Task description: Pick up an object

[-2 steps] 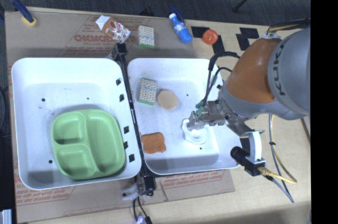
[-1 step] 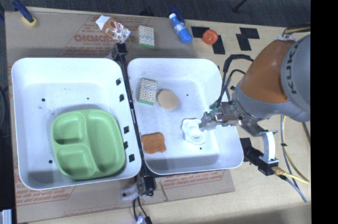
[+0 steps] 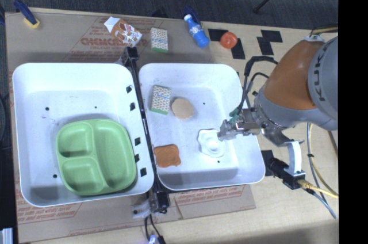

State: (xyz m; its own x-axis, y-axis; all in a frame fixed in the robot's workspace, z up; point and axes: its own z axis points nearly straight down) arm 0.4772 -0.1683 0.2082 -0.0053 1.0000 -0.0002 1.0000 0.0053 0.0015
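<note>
In the right bin (image 3: 172, 73), the gripper (image 3: 225, 132) touches a white cup (image 3: 210, 143), grip state unclear; it looks light, stiff, slippery, best pinched across 1 rim wall.

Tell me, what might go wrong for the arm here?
The gripper sits right at the small white object, which is pale against the white bin, so a grab could miss or only nudge it. It also lies near the bin's right wall, where the fingers might catch.
</note>
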